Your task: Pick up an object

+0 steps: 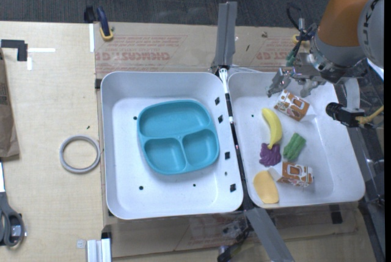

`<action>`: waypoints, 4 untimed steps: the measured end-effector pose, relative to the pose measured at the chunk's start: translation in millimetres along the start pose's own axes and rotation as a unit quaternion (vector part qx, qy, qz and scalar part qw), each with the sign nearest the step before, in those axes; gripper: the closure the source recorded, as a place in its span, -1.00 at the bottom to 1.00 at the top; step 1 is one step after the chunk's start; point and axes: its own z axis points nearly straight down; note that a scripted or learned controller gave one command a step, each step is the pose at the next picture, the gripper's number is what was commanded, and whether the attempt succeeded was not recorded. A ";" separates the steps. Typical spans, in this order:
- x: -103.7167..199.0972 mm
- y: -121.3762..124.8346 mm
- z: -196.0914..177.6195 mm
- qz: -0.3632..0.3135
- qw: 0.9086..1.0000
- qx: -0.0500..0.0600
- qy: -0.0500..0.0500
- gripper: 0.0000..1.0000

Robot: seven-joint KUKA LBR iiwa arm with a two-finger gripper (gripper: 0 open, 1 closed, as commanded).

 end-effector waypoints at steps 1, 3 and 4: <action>-11.7 -1.1 26.5 0.030 1.000 0.000 0.000 -1.00; -4.0 -30.1 110.4 -0.047 0.999 0.000 0.000 -1.00; -5.8 -30.2 101.4 -0.044 0.999 0.000 0.000 1.00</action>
